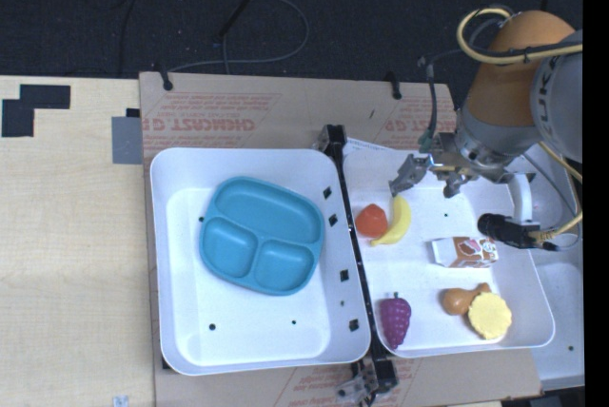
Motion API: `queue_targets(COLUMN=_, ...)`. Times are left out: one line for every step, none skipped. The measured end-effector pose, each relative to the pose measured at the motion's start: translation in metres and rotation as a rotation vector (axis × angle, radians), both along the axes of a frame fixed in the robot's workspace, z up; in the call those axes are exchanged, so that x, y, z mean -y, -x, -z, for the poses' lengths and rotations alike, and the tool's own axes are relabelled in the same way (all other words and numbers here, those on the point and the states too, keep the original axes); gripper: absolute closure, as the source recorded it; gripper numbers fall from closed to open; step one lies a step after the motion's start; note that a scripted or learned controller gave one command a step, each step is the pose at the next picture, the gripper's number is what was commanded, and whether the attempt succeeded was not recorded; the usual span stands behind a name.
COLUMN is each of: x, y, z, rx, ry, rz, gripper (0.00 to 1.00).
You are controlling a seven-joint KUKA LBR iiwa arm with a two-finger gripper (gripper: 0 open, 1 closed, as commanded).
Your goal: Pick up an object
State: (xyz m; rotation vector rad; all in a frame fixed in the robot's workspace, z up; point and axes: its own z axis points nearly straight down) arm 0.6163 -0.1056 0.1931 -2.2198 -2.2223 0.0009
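Open end effector just above banana, tomato touching it: risks nudging both, closing on nothing.

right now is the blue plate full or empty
Empty: all three compartments of the blue plate show bare blue; the toy food lies in the other bin.

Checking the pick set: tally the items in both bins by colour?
Blue: 1, divided plate
Yellow: 2, banana, yellow round piece
Orange-red: 1, tomato
Purple: 1, grapes
Brown: 1, drumstick
White: 1, small carton
Total: 7
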Motion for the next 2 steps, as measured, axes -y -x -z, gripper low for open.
queue_targets(x=-0.003, y=-0.005, z=0.062, rx=-0.005, ry=-0.001, rz=0.0, gripper=0.0)
queue_targets(x=-0.005, y=-0.004, z=0.108, rx=-0.005, ry=-0.001, rz=0.0, gripper=0.0)
